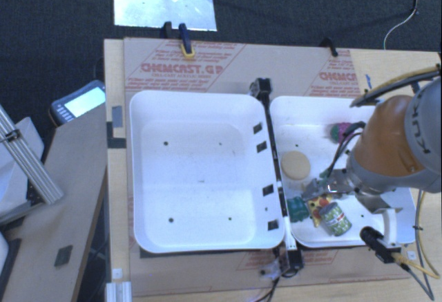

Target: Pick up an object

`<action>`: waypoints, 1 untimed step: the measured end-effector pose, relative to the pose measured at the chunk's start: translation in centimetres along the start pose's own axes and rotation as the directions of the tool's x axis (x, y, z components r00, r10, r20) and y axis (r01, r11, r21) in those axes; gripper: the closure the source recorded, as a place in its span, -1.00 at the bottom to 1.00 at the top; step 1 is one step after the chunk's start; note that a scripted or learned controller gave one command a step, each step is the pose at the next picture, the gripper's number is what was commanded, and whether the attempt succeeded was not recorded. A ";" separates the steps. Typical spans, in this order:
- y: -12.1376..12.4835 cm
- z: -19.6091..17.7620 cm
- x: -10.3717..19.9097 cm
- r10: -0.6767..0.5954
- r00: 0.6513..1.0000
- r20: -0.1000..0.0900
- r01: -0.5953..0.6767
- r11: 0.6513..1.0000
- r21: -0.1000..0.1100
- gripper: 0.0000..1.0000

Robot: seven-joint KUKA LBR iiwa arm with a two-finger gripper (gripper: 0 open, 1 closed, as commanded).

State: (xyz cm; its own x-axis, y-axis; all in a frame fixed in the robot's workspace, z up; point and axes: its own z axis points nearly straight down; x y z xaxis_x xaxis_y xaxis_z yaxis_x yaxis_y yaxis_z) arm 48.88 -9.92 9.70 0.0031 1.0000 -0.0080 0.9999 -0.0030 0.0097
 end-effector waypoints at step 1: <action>0.0 -0.9 0.2 -0.002 1.000 -0.005 0.002 1.000 0.003 1.00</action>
State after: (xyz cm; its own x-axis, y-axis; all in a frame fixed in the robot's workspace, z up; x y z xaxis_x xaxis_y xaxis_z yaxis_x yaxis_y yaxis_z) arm 48.90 -9.66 10.62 0.0008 1.0000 -0.0028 1.0000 -0.0008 0.0068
